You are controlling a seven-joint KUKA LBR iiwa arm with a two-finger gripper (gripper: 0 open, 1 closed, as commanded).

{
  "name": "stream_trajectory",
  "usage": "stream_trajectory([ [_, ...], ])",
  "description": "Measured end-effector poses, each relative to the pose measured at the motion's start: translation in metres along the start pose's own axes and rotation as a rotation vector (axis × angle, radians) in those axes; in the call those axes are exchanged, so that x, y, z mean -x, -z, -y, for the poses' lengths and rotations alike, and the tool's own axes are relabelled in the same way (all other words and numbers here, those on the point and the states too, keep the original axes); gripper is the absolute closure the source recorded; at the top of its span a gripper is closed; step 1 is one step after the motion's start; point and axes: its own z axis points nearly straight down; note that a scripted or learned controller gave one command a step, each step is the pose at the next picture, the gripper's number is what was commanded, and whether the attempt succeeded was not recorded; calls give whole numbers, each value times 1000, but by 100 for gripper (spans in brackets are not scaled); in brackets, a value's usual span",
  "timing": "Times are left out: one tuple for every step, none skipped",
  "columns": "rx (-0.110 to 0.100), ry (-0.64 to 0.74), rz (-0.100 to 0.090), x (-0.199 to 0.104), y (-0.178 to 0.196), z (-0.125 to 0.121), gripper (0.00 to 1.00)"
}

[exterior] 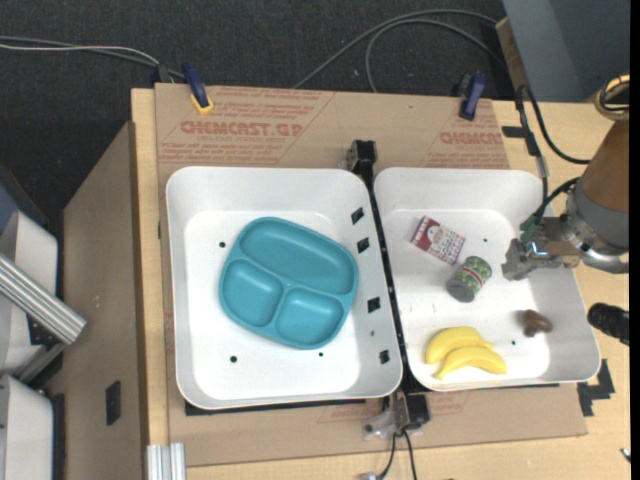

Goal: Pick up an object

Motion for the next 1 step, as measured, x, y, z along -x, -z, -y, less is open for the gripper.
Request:
stream_trajectory([
  [-1, 1, 0, 0, 54, -2, 100],
])
